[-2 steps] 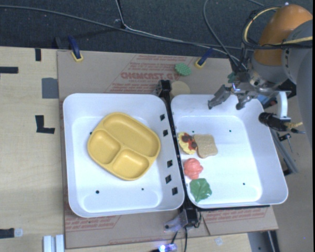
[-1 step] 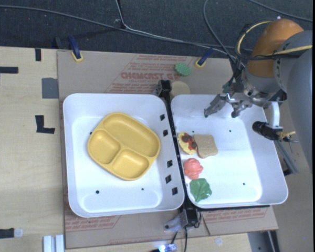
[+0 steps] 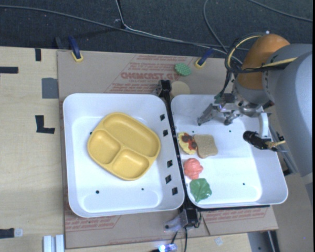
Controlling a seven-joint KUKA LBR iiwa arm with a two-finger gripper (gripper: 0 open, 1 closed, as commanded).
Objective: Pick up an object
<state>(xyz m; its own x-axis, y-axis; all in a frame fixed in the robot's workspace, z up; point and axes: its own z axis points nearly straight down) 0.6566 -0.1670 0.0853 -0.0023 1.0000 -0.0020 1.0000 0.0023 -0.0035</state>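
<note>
Toys cluster along the left wall of the right white bin (image 3: 262, 193): a flat tan bread-slice toy (image 3: 207, 146), a round pink one (image 3: 193, 167) and a green leaf-shaped one (image 3: 200, 189). A good grasp would drop straight onto one piece, clear of the wall. The claw (image 3: 220, 113) hovers at the far side of that bin, touching nothing; its opening I cannot tell.

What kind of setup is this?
Likely a robot grasping test bench, not a kitchen: two white bins on a cardboard sheet clamped to the bench, toy food, a yellow tray, and the arm with loose cables.
</note>
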